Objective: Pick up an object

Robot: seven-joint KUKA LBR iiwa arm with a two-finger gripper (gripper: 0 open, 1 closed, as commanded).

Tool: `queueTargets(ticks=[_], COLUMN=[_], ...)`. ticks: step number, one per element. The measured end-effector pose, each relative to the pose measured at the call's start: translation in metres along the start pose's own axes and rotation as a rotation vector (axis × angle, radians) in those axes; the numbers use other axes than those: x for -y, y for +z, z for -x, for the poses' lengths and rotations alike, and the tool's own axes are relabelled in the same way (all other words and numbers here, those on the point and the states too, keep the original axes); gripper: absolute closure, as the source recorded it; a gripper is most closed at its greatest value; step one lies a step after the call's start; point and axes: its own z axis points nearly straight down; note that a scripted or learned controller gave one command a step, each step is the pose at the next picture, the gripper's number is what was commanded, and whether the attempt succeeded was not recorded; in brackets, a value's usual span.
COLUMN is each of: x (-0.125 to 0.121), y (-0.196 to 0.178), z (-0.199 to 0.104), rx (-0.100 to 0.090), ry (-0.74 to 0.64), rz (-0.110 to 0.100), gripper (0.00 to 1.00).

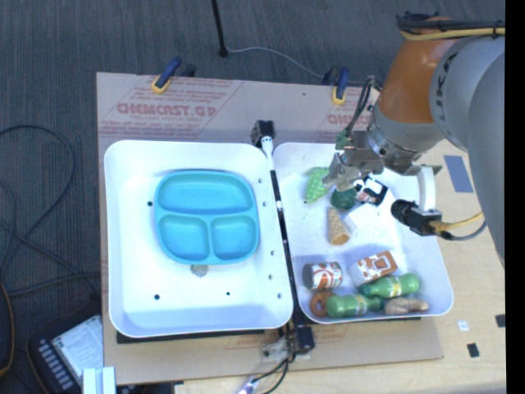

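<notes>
The claw point(349, 179) hangs over the right bin point(443, 290), its grip hidden by the wrist.

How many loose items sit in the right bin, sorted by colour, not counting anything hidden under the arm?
Green: 4 - grapes, dark green piece by the tool, two bottle-shaped pieces
Red-and-white: 2 - can, carton
Tan or brown: 2 - cone, bread-like piece
Total: 8
The left bin holds a blue divided tray, not counted.
</notes>
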Motion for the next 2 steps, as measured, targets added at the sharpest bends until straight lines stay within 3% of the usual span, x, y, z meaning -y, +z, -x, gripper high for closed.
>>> queueTargets(ticks=[1, 2], x=[0.0423, 0.0421], y=[0.0024, 0.0027], z=[0.0702, 0.0692], rx=[0.001, 0.001], ry=[0.004, 0.003], rz=[-0.007, -0.007], gripper=[1.0, 0.0])
